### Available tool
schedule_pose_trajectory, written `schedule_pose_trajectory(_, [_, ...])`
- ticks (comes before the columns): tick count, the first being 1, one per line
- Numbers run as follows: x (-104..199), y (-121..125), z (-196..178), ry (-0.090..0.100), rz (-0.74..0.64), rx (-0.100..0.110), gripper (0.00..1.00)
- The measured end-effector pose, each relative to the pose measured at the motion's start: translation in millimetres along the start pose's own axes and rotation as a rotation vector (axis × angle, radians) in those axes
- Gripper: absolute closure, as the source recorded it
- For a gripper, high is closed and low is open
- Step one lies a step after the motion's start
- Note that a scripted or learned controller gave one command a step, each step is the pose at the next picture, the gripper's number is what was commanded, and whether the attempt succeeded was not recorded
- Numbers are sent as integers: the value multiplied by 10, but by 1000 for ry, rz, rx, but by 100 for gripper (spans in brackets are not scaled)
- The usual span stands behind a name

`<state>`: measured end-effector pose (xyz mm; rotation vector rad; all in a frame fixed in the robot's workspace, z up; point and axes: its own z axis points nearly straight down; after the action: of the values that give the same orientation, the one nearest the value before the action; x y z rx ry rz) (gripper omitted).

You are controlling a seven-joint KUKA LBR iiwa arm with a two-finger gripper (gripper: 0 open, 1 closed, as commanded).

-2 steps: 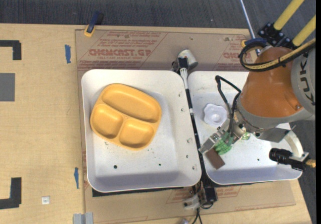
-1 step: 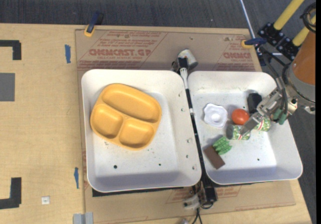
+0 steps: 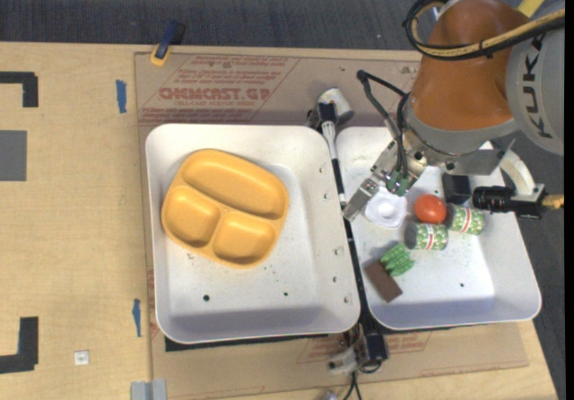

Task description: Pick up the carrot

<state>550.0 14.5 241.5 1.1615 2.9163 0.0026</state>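
The right bin (image 3: 502, 295) holds a small orange-red rounded piece (image 3: 430, 208) near its middle; it is the only carrot-coloured item, and I cannot tell its full shape. My gripper (image 3: 380, 188) hangs low over the bin's left part, under the orange band (image 3: 466, 57) of the arm. It is just left of the orange-red piece and over a white round item (image 3: 387, 209). Nothing shows as held in it.
Two green-and-white cylinders (image 3: 429, 238) (image 3: 465, 221) lie right of and below the orange-red piece. A green leafy item (image 3: 396, 259) and a brown block (image 3: 385, 282) lie toward the front. A yellow divided plate (image 3: 224, 205) sits in the left bin (image 3: 179, 300). Black cables and clamps crowd the right bin's rims.
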Motion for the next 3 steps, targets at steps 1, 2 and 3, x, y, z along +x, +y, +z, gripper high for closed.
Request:
schedule_pose_trajectory(1, [726,13,567,2,-237,2,0])
schedule_pose_trajectory(2, [268,504,564,-1,-228,-1,0])
schedule_pose_trajectory(3, [589,778,1436,2,147,-3,0])
